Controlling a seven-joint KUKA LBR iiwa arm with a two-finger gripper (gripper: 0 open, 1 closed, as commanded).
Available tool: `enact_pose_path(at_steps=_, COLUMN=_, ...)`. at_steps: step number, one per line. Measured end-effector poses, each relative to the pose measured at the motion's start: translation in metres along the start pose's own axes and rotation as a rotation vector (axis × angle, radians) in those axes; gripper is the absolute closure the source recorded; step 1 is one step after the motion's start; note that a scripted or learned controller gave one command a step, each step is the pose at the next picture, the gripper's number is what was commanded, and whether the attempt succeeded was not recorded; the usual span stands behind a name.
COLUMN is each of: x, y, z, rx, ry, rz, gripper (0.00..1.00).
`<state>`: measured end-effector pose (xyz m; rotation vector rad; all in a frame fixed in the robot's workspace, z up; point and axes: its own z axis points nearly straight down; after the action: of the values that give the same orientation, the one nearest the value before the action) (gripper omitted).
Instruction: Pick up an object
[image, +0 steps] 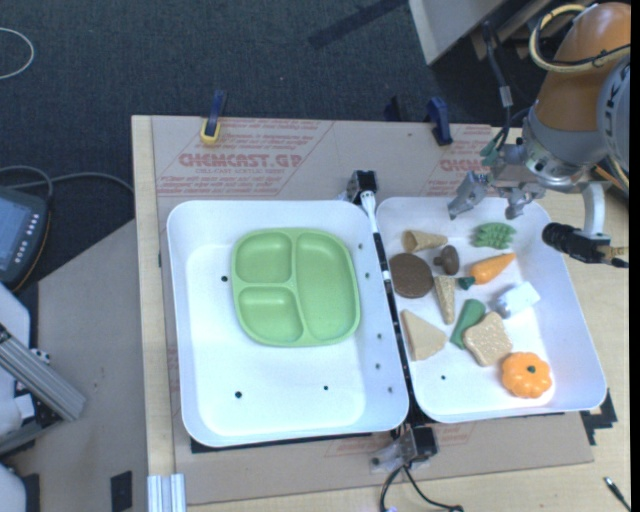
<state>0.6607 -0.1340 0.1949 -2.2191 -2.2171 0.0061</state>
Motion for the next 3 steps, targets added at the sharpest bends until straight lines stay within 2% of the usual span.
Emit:
enact_pose_path(at_steps=1, x=-0.001, y=0.002, z=0.064, rx=0.002, ry=0.001, rz=0.0, gripper=0.0)
enact_pose_path(at_steps=2, x=-0.002, y=0.003, z=0.107, rx=-0.005, ry=-0.002, rz=0.0, gripper=0.0)
enact_pose_path(at_steps=3, x=-0.001, y=0.002, z=0.097, rx=0.001, ry=0.0, rz=-0.002, gripper=1.0)
